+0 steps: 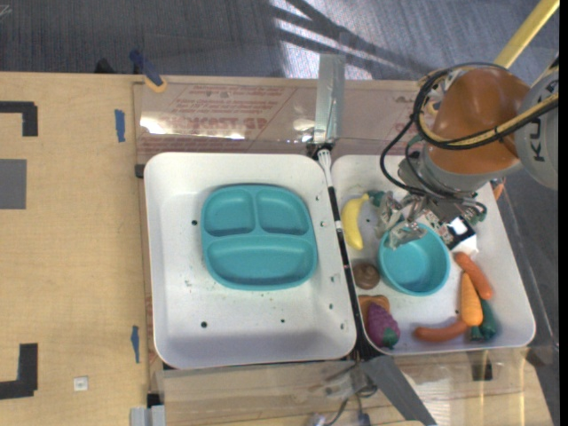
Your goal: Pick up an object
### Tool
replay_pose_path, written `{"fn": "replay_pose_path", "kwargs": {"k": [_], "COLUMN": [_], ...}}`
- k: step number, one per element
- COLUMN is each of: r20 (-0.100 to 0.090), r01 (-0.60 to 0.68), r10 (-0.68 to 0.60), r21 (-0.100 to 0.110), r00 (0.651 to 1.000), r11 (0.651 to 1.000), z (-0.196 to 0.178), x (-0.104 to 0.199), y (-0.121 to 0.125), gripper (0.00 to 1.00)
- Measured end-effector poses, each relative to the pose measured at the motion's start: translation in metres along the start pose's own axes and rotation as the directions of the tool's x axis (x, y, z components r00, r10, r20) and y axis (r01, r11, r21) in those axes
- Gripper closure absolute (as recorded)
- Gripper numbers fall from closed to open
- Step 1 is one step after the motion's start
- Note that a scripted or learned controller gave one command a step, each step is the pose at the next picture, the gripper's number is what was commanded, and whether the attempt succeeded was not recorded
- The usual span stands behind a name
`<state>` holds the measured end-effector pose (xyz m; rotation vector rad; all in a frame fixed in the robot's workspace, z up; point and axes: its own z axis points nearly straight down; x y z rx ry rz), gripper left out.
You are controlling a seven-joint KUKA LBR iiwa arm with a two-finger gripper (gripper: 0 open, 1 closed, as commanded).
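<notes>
Two white bins are sitting side by side on the tabletop (pixel 62 238). The pincer (pixel 410 224) is hovering in the right bin (pixel 519 313) over the teal bowl's (pixel 415 266) rim (beside the yellow banana (pixel 354 221)); whether it is spread, I cannot tell.

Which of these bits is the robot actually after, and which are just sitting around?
Part of the job (pickable, all in the right bin under the claw):
banana
teal bowl
carrot
purple toy
brown round piece
two sausages

Just lying about:
teal divided plate in the left bin
blue tape on the bench
</notes>
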<state>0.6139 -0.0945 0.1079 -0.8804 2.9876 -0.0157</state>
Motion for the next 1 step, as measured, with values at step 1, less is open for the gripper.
{"fn": "replay_pose_path", "kwargs": {"k": [1], "r20": [-0.005], "r01": [0.0], "r10": [0.0], "r21": [-0.006], "r00": [1.0], "r11": [1.0], "z": [0.0042], "x": [0.0014], "y": [0.0021], "gripper": [0.0]}}
